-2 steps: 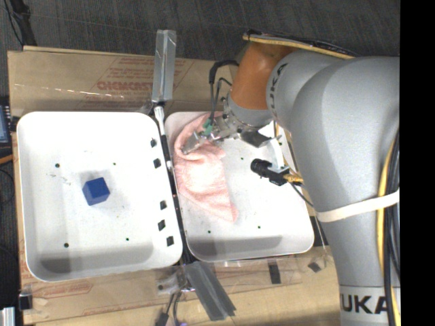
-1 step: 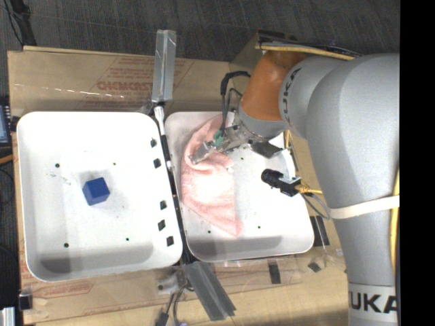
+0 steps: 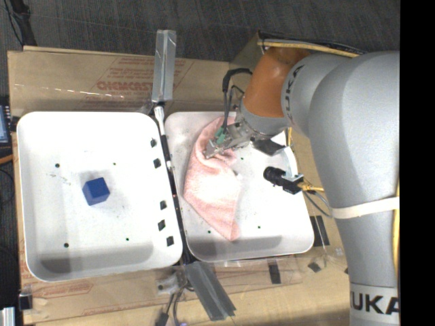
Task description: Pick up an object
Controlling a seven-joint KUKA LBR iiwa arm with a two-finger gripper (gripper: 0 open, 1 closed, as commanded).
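Note:
A pink cloth [image 3: 214, 189] lies crumpled in the right bin [image 3: 285, 240], stretching from its back left down toward the front. My gripper [image 3: 219, 143] is down at the cloth's upper end, touching or pressing into the fabric; folds of cloth rise around its tip. The grey arm with its orange band [image 3: 268, 87] comes in from the right above it. A small blue cube [image 3: 96, 190] sits alone in the left bin [image 3: 41, 250], far from the gripper.
A black cable fitting [image 3: 281, 177] hangs from the arm over the right bin's right half. A metal divider bar [image 3: 163, 73] runs between the two bins. Brown cardboard [image 3: 81, 80] lies under and behind the bins.

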